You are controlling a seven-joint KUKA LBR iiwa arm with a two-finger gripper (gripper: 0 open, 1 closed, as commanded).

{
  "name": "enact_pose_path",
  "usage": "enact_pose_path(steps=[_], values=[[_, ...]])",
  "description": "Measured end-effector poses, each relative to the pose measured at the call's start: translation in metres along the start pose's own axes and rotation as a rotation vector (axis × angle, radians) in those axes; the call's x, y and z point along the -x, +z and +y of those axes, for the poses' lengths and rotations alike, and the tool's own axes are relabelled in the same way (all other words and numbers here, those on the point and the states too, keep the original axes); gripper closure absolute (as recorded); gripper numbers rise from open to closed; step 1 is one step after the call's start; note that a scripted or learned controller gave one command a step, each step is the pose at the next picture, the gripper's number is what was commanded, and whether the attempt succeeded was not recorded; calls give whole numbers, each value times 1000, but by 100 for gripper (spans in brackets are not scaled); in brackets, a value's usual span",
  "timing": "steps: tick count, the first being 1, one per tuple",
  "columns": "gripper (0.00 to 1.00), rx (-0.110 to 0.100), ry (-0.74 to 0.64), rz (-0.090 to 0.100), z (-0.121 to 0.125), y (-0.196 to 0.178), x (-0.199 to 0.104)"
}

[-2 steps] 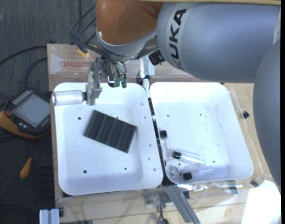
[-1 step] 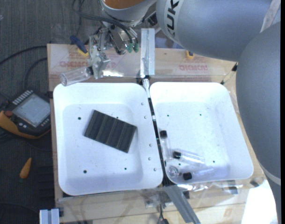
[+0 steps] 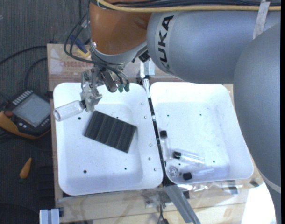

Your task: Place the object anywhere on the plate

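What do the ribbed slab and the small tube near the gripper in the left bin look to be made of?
Ribbed slab: likely matte black rubber or plastic; dull, grooved surface, no glare. Tube: clear plastic or glass; see-through with pale highlights.

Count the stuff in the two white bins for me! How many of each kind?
Dark ribbed plate: 1
Clear tube at the end effector, left bin: 1
Clear tubes with black caps, right bin: about 3, jumbled and hard to separate
Total: about 5
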State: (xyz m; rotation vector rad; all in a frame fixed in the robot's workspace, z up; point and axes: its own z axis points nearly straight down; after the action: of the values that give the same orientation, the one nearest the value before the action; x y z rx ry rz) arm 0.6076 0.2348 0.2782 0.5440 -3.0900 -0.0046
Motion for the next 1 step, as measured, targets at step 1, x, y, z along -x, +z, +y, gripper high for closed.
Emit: enact_pose_path(steps=[1], values=[[100,0,-534,-2,16,-22,-44]])
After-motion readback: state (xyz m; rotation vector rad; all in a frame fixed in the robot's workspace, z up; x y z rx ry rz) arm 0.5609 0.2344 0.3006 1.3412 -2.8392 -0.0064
